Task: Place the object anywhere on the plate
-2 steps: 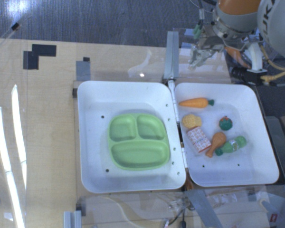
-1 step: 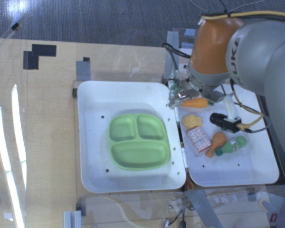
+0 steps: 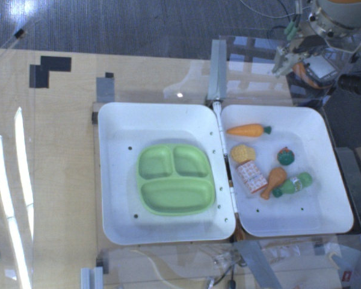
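You look down from one fixed camera above bench, tilted, far side at top of frame. Distance moderate: left bin (image 3: 108, 179) with green plate (image 3: 175, 179) and right bin (image 3: 325, 179) both fit whole near centre. Arm (image 3: 343, 5) enters at your upper right corner. Floor fills top strip.

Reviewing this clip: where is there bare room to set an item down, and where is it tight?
All three compartments of the green plate in the left bin are bare, as is the bin floor around it. In the right bin, the carrot, cracker, box, drumstick, bottle and strawberry crowd the middle; its near strip is free.
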{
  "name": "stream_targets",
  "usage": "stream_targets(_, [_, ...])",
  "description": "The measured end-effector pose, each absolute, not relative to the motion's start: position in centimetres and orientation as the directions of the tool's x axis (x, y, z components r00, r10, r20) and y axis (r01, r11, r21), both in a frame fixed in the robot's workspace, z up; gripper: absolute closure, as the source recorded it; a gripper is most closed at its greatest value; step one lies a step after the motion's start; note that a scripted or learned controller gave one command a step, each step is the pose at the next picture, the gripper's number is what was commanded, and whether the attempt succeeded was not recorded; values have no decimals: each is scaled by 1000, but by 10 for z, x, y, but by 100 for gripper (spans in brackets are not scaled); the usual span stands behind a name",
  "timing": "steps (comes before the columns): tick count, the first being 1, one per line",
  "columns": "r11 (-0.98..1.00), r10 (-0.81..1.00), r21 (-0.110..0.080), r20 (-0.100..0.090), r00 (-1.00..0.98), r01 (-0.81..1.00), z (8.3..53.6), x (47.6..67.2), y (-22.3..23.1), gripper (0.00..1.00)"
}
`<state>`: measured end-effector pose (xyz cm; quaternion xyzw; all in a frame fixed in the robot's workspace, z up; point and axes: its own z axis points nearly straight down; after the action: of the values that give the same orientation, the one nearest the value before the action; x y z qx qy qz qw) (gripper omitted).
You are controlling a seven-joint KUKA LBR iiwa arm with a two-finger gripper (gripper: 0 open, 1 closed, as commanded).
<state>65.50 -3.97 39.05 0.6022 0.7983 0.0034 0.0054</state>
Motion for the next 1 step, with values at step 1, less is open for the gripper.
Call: stream_targets(1, [484, 875, 5, -2, -484, 875, 250, 604, 3, 100])
